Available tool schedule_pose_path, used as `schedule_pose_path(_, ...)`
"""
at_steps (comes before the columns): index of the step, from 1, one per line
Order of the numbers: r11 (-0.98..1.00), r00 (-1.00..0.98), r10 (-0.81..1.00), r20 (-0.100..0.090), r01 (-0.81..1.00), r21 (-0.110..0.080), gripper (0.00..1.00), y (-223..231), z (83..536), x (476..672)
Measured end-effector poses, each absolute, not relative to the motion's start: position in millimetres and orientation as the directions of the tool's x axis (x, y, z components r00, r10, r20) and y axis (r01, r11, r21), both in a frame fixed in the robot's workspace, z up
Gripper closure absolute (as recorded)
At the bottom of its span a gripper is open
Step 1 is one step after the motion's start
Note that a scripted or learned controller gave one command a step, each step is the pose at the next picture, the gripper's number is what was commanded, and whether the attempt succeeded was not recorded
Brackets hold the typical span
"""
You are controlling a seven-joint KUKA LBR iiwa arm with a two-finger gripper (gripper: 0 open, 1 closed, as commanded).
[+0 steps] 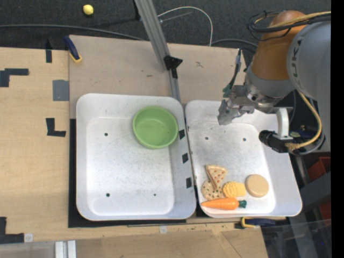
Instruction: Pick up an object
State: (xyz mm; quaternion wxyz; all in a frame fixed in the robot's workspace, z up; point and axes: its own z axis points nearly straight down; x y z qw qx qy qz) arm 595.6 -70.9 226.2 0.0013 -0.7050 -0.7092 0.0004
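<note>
- Two white bins lie side by side on the bench; the left bin [97, 160] carries a green bowl [155, 127] upright near its upper right corner, well apart from the arm.
- Between the bins runs their shared rim, and above it a grey pole [153, 26] slants down toward the bench.
- Toys cluster in the near part of the right bin [279, 198]: a pizza slice [216, 174], a cookie [208, 190] just under it, a yellow ridged piece [233, 188], a round tan biscuit [257, 186], and an orange carrot [222, 203] lying along the front rim, its long axis running left to right with the green tip to the right.
- The pizza slice, cookie and yellow piece touch or nearly touch; the biscuit sits just beside them to the right.
- The gripper [230, 112] hangs over the far left part of the right bin, above bare floor. Every toy lies toward the near rim from it, so I judge the coming move to be a reach toward the camera and slightly right before descending.
- Whether the claw is spread or closed I cannot tell from this slant; nothing shows within it and it touches no toy.
- The grey arm with its orange band [274, 52] comes in from the right.
</note>
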Motion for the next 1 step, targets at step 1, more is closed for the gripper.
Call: schedule_pose_path(1, 0.007, -0.007, 1.0, 0.002, 1.0, 0.0, 1.0, -23.3, 233.1, 617.0)
